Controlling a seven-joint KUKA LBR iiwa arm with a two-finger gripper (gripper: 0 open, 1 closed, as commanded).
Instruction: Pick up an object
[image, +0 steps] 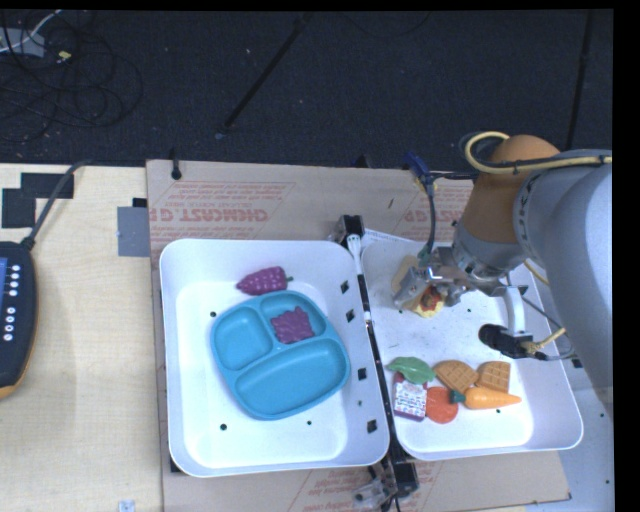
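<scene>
- Gripper (428, 290) low in the right bin (560, 432), upper-left part, fingers closed around a small yellow-and-red toy (432, 301) that looks to be resting on the bin floor.
- Progress, my read: grasp looks made, lift not done; toy needs raising clear of bin.
- Other stuff in right bin, well apart toward the front: green leaf toy (411, 369), small carton (409, 399), tomato (440, 406), waffle pieces (473, 376), carrot (489, 399).
- Left bin (180, 420): blue divided plate (279, 358) w/ purple grapes (293, 324) in one compartment; second grape bunch (264, 280) just beside plate.
- Obstacles: divider wall near gripper's left; cables by wrist. Straight-up path looks open.
</scene>
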